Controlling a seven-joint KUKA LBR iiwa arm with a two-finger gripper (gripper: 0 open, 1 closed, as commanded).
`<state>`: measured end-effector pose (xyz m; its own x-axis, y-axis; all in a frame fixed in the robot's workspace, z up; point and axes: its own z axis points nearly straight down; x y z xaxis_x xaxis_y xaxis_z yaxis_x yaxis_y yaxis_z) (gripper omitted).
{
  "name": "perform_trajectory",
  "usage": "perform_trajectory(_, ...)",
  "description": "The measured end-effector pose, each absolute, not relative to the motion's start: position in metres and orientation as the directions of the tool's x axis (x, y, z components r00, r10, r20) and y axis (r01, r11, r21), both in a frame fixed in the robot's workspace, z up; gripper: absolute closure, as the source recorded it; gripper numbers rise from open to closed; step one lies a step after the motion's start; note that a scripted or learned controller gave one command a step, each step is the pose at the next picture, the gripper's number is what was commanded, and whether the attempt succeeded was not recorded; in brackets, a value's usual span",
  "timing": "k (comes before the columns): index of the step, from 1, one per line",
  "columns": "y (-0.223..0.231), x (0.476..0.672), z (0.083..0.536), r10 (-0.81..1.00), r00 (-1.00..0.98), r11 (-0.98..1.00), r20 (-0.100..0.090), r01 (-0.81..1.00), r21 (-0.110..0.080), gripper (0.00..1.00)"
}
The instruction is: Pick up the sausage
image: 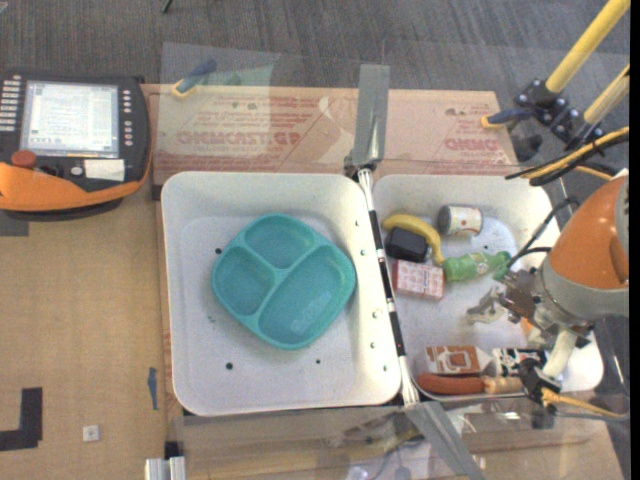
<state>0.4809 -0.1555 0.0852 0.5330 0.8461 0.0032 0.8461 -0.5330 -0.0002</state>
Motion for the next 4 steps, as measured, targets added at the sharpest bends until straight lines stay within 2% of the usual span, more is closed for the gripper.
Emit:
perform_trajectory(1, -0.105, 0.484, 0.086, 0.684, 0.729, -0.729, 0.007, 0.684, 0.01, 0.0)
perform_trajectory(2, -0.106, 0.484, 0.095, 0.683, 0.73, -0.73, 0.006, 0.683, 0.007, 1.0)
perform_trajectory(3, -0.05, 0.487, 0.218, 0.566, 0.825, -0.825, -0.004, 0.566, -0.003, 1.0)
perform_trajectory(4, 0.014, 0.505, 0.219, 0.339, 0.941, -0.941, -0.006, 0.339, -0.001, 1.0)
